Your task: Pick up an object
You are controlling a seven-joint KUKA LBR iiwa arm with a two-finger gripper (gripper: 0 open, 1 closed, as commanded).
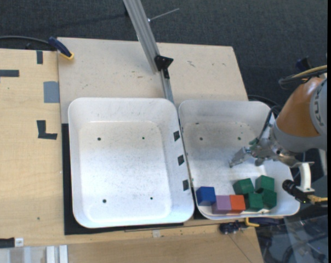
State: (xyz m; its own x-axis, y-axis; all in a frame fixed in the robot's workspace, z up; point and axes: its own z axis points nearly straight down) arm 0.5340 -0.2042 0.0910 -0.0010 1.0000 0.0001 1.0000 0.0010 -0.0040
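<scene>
Here's your grey arm with the orange band (300,114) reaching in from the right, and its two-finger gripper (243,156) sits low over the right-hand shallow white bin (220,111), roughly mid-floor. You can see the metal fingertips (235,160) pointing left, but whether they are spread or pinched together you cannot tell at this size. Nothing shows between them, so treat the tool as carrying nothing.

Now the relation that matters for you: the blocks all lie toward the near edge of that bin, down-frame from the gripper and a little to its right. The closest candidate looks like the dark green cube (243,187), near the fingertips but apart from them. So the coming move, as I judge it, runs toward the bin's front rim.

Count them with me. Green blocks: a tight cluster (262,193), and I make out about four, though they crowd each other and the exact count is unsure. Then one blue cube (206,195), one purple cube (223,203), one orange-red cube (237,203), these three in a row along the front wall, purple and orange touching.

The left-hand white bin (80,147) holds no blocks. Watch the crowding: packed green blocks could jam a finger.
</scene>
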